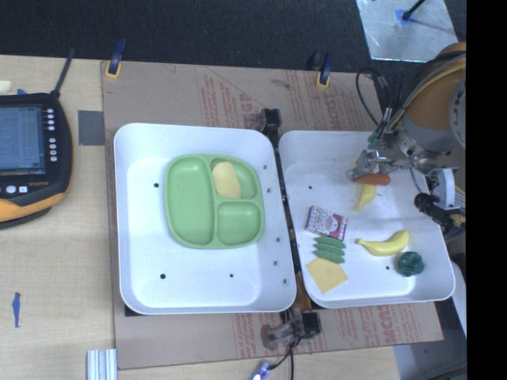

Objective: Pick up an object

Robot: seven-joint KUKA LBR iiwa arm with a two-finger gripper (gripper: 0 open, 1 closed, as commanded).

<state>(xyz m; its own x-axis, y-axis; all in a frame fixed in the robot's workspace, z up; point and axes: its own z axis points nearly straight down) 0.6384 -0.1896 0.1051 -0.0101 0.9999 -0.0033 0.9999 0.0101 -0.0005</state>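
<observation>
I see the pincer [371, 167] low over the carrot [374, 180]; grip state I cannot tell. Nothing lifted yet; pick remains.

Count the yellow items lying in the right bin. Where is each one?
3: a banana near the bin's right side, a flat cheese slice at its front left, and a small yellow piece below the claw. More may hide beneath the arm.

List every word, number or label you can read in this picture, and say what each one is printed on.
None can be read.
Red lettering on the cardboard sheet: too faint and blurred.
Print on the small red and white packet: too small.
Screen of the handheld controller: blurred.
</observation>
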